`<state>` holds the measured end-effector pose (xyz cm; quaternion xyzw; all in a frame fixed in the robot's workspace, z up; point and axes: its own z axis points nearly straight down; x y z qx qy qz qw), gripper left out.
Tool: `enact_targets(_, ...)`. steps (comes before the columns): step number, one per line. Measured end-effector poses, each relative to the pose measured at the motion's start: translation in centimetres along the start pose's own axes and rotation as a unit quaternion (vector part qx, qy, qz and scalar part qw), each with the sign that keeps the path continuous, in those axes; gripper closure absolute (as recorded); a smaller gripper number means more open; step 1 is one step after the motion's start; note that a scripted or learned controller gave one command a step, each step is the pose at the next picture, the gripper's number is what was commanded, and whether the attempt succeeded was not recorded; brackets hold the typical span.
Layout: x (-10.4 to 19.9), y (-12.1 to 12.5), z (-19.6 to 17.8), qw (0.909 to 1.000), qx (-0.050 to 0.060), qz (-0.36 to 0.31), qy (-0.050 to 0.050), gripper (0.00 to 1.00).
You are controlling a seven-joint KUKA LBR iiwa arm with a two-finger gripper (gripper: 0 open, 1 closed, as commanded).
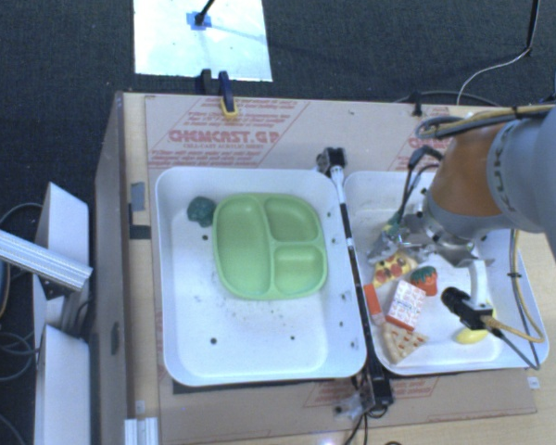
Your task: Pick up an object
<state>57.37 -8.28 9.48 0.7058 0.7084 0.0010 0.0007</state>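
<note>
Left bin (181,341), green tray (269,247), broccoli (201,210)

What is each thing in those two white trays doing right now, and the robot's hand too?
Green divided plate: flat in the left bin, nothing on it.
Dark green lump: beside the plate's corner.
Toy foods: lying loose in the right bin.
Gripper: low over the toys, holding nothing I can see.
</note>
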Motion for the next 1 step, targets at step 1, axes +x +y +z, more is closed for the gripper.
enact_targets(1,3.82,0.15,-9.05,1.0000,-0.001,0.000,0.000,1.00)
